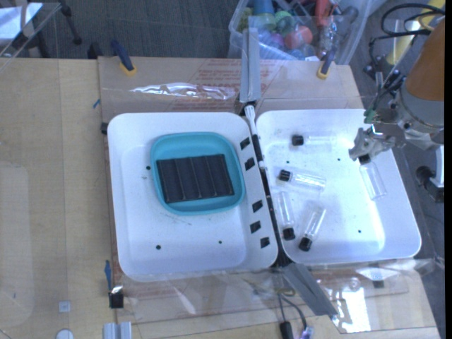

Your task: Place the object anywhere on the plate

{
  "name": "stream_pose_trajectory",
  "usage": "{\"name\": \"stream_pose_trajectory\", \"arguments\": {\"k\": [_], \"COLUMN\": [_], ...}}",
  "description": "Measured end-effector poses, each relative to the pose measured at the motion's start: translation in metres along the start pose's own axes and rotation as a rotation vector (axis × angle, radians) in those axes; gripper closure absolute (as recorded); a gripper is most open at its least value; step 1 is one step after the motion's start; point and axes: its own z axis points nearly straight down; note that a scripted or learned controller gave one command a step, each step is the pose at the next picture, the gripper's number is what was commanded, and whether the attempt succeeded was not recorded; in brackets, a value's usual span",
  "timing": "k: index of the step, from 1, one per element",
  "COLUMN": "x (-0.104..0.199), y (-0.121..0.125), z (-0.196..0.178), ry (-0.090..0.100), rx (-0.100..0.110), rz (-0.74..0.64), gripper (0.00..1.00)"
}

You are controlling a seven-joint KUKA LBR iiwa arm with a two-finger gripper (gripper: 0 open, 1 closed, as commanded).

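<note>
A teal plate (pixel 161 154) sits in the left bin (pixel 134 210) with a black ribbed pad (pixel 194 177) lying on it. Several clear vials with black caps lie in the right bin (pixel 395 239): one at the back (pixel 314 140), one in the middle (pixel 305 181), and two near the front (pixel 284 210) (pixel 313 222). My gripper (pixel 363 151) hangs over the right bin's right side. It is just above the capped end of another vial (pixel 374 179) that lies on the bin floor. Whether it touches that vial is unclear.
A divider with black clips (pixel 253 186) runs between the two bins. A clear tub of coloured toys (pixel 296 13) stands behind the bins. Cables (pixel 395 41) hang at the back right near the arm.
</note>
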Motion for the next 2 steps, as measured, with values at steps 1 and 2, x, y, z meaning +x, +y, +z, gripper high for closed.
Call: {"name": "stream_pose_trajectory", "arguments": {"k": [1,2], "x": [0.0,-0.05], "y": [0.0,0.035], "z": [0.0,-0.027], "ry": [0.0,-0.002], "rx": [0.0,-0.003], "rz": [0.0,-0.061], "gripper": [0.0,0.0]}}
